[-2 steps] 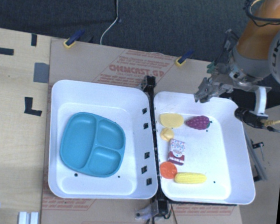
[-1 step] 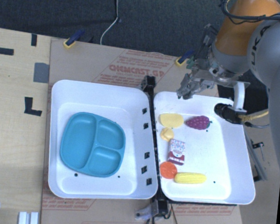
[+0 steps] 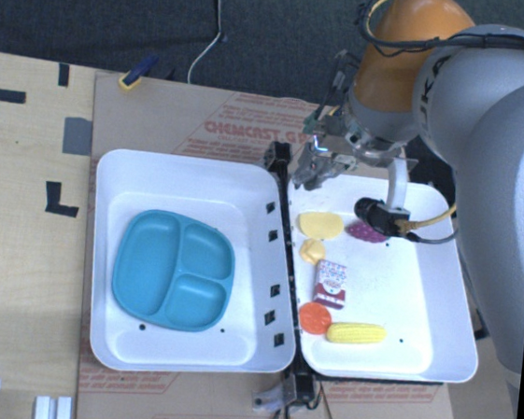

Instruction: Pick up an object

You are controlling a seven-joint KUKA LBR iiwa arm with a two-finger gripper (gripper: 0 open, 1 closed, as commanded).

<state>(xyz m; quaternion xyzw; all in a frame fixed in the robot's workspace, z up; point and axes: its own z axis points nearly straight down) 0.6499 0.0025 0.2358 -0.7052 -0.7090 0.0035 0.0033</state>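
Gripper point(image 3: 315, 171) above the far rim of the right bin point(image 3: 424, 269) — finger spacing cannot be told. Nothing lifted yet — lemon point(image 3: 320, 225), corn point(image 3: 355, 334) and carton point(image 3: 331, 283) lie in the bin.

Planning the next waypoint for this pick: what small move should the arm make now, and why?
Probably lower the claw slightly toward the yellow round piece. The claw sits above the right bin's far-left corner with nothing visibly between its tips, and that piece lies nearest, just in front of it, with the small yellow lump beyond.
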